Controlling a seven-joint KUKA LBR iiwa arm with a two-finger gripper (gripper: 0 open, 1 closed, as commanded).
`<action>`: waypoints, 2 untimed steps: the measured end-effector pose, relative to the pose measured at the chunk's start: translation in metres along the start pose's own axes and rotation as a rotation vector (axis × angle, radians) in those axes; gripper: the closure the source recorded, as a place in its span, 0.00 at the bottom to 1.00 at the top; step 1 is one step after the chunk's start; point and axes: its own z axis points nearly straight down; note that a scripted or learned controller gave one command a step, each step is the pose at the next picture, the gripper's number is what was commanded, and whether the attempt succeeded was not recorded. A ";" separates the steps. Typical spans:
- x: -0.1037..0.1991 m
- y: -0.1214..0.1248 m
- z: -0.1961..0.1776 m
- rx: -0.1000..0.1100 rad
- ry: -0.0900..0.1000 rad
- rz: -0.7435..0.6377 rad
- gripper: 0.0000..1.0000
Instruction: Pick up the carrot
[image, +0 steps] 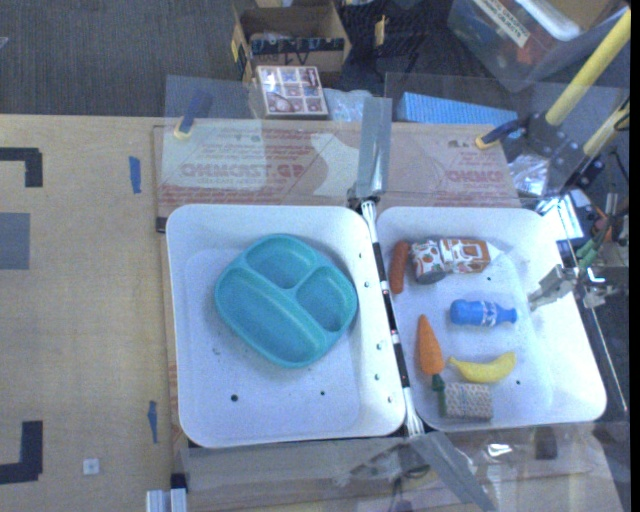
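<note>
The carrot (429, 346) lies in the right bin (560, 385), near its left wall. It is orange, with its thin tip pointing away and its green stub toward the front. My gripper (562, 284) hovers at the right bin's right edge, well to the right of the carrot and slightly farther back. It is small and partly cut off, and nothing shows between its fingers.
In the right bin a yellow banana (483, 368) and a speckled block (468, 401) lie just right of the carrot. A blue bottle (482, 314), a printed carton (452, 257) and a red sausage (399, 266) lie behind it. The left bin (200, 400) holds a teal divided plate (286, 299).
</note>
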 end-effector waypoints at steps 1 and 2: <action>0.065 -0.002 0.034 0.001 0.001 -0.123 0.00; 0.089 -0.024 0.098 0.001 0.002 -0.419 0.00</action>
